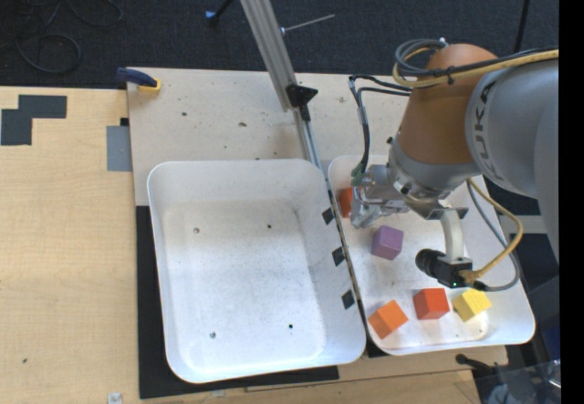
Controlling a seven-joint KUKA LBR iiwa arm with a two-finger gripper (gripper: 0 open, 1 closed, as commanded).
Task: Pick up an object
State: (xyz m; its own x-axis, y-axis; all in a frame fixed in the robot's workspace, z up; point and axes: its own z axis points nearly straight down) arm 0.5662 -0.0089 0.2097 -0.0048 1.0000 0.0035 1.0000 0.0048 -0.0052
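Note:
My gripper (pixel 368 209) hangs low over the far left part of the right bin (pixel 513 327), under the grey arm with its orange band. A red-orange block (pixel 345 202) lies right beside it against the bin's left wall, partly hidden by it. A purple cube (pixel 387 242) sits just in front of the gripper, apart from it. Along the bin's near edge lie an orange cube (pixel 390 317), a red cube (pixel 431 304) and a yellow cube (pixel 472 304).
The left bin (pixel 182 176) adjoins the right one, with black clips on the shared wall. A slanted aluminium bar (pixel 270 37) rises behind the bins. A black cable loop (pixel 438 264) hangs near the red cube. A blue and yellow clamp (pixel 137 78) lies at the bench's far left.

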